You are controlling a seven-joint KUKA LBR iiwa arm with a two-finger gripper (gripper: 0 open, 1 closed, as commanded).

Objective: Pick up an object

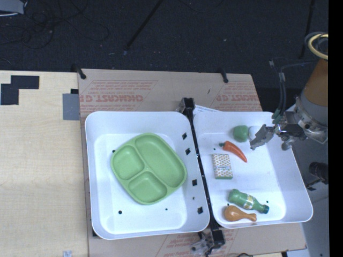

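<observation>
The right bin (289,191) holds several small objects. A green ball (240,133) lies near its far edge, with a red-orange chili pepper (236,151) just in front of it. A small patterned box (222,166) lies in the middle. A green bottle (247,201) and an orange gourd (238,214) lie near the front edge. My gripper (261,136) hangs over the far right part of this bin, just right of the green ball, and nothing shows in its grasp.
The left bin (102,143) bears a green divided plate (148,168). A black divider (195,170) runs between the bins. Cardboard lies under both, and the arm's grey wrist (308,119) comes in from the right.
</observation>
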